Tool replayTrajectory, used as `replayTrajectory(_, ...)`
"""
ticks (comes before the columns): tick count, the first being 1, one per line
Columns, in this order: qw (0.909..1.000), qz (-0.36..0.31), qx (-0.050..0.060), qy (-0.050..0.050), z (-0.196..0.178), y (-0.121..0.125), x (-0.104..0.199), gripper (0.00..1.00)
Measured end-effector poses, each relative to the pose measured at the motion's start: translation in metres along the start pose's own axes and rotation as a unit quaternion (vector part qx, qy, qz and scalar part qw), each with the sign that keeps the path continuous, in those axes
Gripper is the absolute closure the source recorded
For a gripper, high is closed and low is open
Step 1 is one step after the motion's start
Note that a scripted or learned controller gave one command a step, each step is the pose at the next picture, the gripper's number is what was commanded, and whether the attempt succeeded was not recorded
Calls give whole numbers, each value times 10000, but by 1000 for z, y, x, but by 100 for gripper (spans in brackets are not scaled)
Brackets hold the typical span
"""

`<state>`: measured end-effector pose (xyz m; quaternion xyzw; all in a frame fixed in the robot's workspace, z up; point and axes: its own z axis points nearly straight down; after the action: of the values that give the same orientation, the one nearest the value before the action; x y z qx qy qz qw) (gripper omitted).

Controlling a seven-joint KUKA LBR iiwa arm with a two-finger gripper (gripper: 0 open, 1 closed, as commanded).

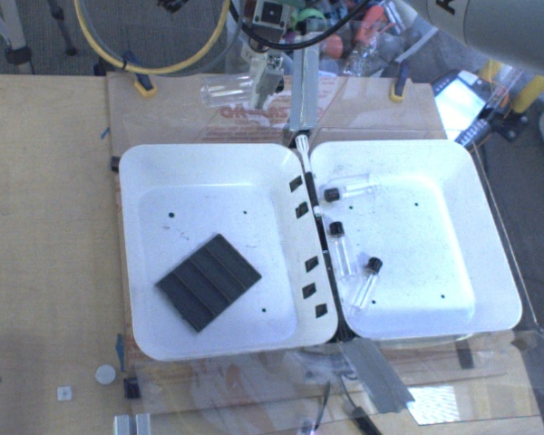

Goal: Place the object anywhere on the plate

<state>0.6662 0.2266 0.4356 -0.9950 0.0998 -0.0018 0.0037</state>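
Left bin (136,243): dark ribbed plate (208,281), lying flat. Beyond the bins' far rim: gripper (270,78), raised, open or closed impossible to tell. Right bin (462,234): three black-capped clear vials (338,243), well apart from plate. Likely pre-grasp; next, descend over one vial.

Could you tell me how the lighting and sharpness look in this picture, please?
Camera view: even, soft light; the dark plate and the capped vials are sharp, with faint shadows; the clear vials almost vanish against the right bin; the gripper looks slightly blurred at the top.
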Motion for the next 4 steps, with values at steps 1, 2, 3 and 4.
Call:
replayTrajectory(1, 9797, 2004, -21, -19, 0, 2, 1, 100)
replayTrajectory(2, 9999, 156, -5, -10, 0, 1, 0, 100)
replayTrajectory(3, 10000, -5, -7, -3, 0, 0, 0, 100)
replayTrajectory(4, 10000, -10, -7, -1, 0, -1, -1, 100)
